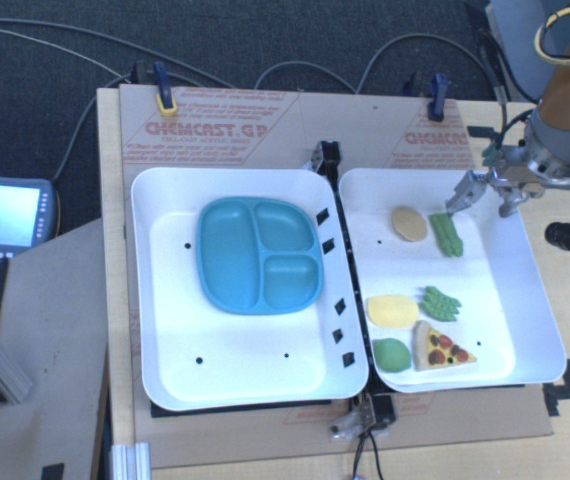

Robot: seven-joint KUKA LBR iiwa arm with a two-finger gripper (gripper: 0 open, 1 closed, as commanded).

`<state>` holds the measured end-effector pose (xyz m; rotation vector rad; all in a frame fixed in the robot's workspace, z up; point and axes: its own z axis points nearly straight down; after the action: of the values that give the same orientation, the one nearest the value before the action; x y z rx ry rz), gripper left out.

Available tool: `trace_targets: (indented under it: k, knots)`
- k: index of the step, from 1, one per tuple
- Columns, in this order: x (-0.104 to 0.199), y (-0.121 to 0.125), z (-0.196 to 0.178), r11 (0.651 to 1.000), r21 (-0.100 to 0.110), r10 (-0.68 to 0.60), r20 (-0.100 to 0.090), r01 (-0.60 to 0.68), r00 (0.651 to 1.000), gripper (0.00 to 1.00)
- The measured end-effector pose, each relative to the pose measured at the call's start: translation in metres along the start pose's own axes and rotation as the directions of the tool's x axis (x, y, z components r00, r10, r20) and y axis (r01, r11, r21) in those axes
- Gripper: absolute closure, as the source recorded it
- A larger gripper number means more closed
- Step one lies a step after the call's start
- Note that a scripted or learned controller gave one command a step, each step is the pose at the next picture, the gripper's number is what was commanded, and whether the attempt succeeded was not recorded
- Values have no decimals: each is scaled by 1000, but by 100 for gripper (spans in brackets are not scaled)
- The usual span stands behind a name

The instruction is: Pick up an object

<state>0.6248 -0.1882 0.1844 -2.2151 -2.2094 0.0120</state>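
The surface point(215, 108) carries two shallow white bins side by side, and their inner rims meet along a black divider. In the left bin point(165, 368) a blue divided tray point(260, 255) lies toward the far side, so the near half of this bin's floor is free. The right bin point(525, 298) holds the small food pieces. A tan round piece point(410, 223) and a green long piece point(446, 235) lie just beside each other in the far half. In the near part a yellow piece point(392, 311), a green leafy piece point(441, 304), a green round piece point(392, 354) and a pizza slice point(440, 349) sit close together, near the front rim. The middle of this bin and its right side stay open. The end effector point(487, 193) hangs over the far right part of the right bin, near the far rim, with its two fingers spread apart and nothing between them. One fingertip point(460, 201) is just above the far end of the green long piece.
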Motion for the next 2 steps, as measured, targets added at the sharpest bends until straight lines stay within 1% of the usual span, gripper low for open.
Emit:
trace_targets:
  k: [1, 2]
  knots:
    - [0, 3, -8, 1000, -14, -3, 3, 3, 1000, 0]
    - [3, 7, 55, 1000, -8, -5, 2, 5, 1000, 0]
